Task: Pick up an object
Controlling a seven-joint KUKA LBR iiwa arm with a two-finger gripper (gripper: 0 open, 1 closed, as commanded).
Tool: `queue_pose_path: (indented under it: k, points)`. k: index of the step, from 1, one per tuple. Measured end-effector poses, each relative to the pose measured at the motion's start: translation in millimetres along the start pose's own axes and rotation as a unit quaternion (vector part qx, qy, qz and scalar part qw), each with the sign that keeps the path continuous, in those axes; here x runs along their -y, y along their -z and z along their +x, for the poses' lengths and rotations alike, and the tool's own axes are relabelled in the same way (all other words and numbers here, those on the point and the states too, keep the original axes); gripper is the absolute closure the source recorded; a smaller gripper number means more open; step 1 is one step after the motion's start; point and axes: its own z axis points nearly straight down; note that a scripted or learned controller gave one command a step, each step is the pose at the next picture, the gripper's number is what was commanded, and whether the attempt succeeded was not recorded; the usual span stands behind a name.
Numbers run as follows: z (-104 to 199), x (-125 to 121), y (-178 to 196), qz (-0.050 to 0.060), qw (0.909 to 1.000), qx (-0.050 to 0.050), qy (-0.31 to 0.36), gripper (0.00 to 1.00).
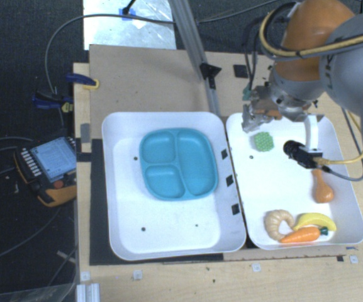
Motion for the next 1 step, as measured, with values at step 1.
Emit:
queue_pose_path:
  k: [1]
  points:
    - [58.4, 12.2, 4.0, 0.001, 1.0, -0.001, 0.0, 1.0]
